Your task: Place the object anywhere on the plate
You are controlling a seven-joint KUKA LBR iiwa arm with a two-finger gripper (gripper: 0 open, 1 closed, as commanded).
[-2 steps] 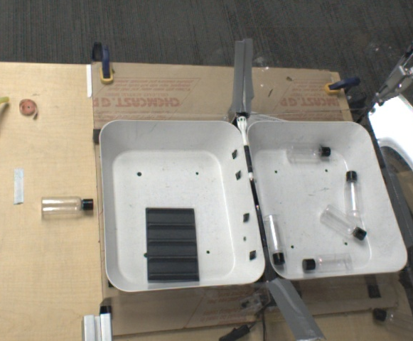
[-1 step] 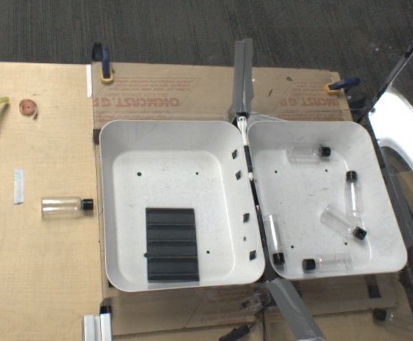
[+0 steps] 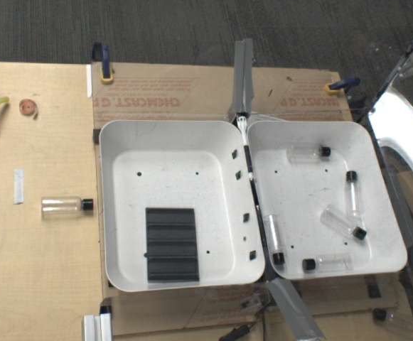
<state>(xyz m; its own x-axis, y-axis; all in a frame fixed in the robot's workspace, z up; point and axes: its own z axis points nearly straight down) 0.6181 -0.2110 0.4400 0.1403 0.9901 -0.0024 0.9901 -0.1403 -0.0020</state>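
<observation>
Gripper state could not be told. The best plan was to grab the bottle nearest the black plate, then set it down softly.

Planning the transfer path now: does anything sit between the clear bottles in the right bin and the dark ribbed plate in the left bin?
Only the two bins' adjoining walls lie between the bottles and the plate.

Two bins side by side on bench. In left bin, ridged plate near front. In right bin, five vials scattered.
</observation>
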